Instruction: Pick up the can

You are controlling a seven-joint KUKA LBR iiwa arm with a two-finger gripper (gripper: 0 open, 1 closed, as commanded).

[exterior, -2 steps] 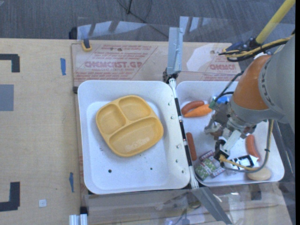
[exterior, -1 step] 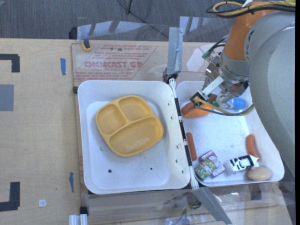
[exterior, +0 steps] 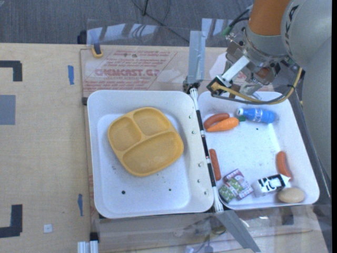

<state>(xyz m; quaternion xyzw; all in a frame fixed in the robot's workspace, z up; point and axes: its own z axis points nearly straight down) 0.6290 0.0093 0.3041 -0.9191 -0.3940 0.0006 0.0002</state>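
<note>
The can (exterior: 235,185) lay on its side at about 7 o'clock in the right bin (exterior: 247,152), close to the wall shared with the left bin (exterior: 152,194). It had a green end and a purple-and-green label, and its upper side was open to the camera.

A black-and-white packet (exterior: 274,183) lay just beside the can at its 3 o'clock. Beyond the packet, a pale brown roll (exterior: 291,195) sat in the 5 o'clock corner. A thin sausage (exterior: 215,164) lay along the shared wall near the can's 11 o'clock, apart from it. A second sausage (exterior: 283,164) lay by the far wall at about 4 o'clock in the bin.

At the bin's 12 o'clock a blue bottle (exterior: 256,114) with a white cap rested on its side. A carrot (exterior: 225,124) lay at 10 o'clock with a redder stick (exterior: 215,118) touching it.

The left bin held a yellow divided plate (exterior: 146,140), turned slightly askew. A cardboard sheet (exterior: 129,70) with red print lay on the bench at that bin's 12 o'clock.

The arm (exterior: 295,15) came in from 2 o'clock with its orange band high in the view and its wrist pointing down. The gripper (exterior: 259,77) hung over the right bin's 12 o'clock rim — near the bottle and well apart from the can. Whether it was spread or pressed together could not be told, because the wrist hid it.
</note>
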